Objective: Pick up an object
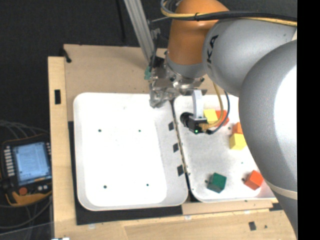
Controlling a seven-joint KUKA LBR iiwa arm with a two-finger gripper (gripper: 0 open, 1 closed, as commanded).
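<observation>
1. The grey arm (250, 59) is seen reaching in from the right, its orange band (192, 26) held above the far ends of the two white bins on the bench (60, 134).

2. The tool (159, 98) is seen low over the far right corner of the left bin (120, 149), close to the divide between the two bins. How it is set cannot be told: its lower end is blurred and bunched against the wrist, and nothing is seen gripped in it.

3. The objects to be picked are all found in the right bin (200, 184). A green block (216, 182) is placed near the front edge, with an orange block (253, 179) just beside it to the right. A yellow block (237, 142) is seen further back, partly hidden by the arm, and another yellow piece (211, 116) with something orange at its edge is glimpsed below the wrist.

4. The blocks are well apart from the tool, and none is lifted off the bin floor.

5. The task is judged to be barely begun: no block is secured, and the whole pick is left to be done. A crossing to the right bin, a descent over one block, a closing and a lift are all judged to be outstanding.
</observation>
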